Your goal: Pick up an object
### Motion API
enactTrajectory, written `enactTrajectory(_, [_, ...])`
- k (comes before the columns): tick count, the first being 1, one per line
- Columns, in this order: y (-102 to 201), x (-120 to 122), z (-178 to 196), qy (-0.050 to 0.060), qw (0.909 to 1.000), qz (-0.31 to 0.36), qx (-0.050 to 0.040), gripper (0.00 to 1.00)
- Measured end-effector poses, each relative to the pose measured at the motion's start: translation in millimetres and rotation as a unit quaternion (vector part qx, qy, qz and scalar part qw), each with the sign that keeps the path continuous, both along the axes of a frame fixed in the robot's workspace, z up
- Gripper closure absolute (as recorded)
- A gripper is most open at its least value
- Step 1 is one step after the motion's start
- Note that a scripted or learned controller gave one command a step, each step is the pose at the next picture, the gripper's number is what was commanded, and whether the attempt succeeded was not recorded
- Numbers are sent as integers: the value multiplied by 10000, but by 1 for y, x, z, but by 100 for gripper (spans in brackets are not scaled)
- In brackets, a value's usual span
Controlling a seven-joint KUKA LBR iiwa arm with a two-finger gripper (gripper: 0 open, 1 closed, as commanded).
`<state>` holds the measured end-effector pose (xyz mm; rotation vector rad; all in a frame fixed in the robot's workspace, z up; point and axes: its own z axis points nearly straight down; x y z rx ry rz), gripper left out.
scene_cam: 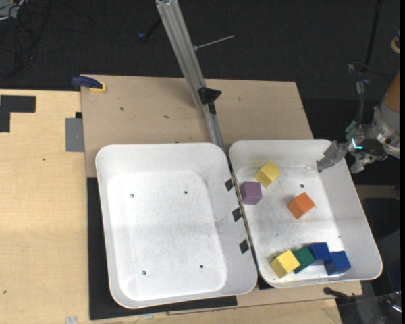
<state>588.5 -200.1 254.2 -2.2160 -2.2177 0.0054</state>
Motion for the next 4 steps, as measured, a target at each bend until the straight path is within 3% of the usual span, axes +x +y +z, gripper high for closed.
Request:
enactTrajectory(1, [0,1,2,-20,10000,9,-7,0])
enactTrajectory(4, [-3,6,-143,4,10000,-16,0,0])
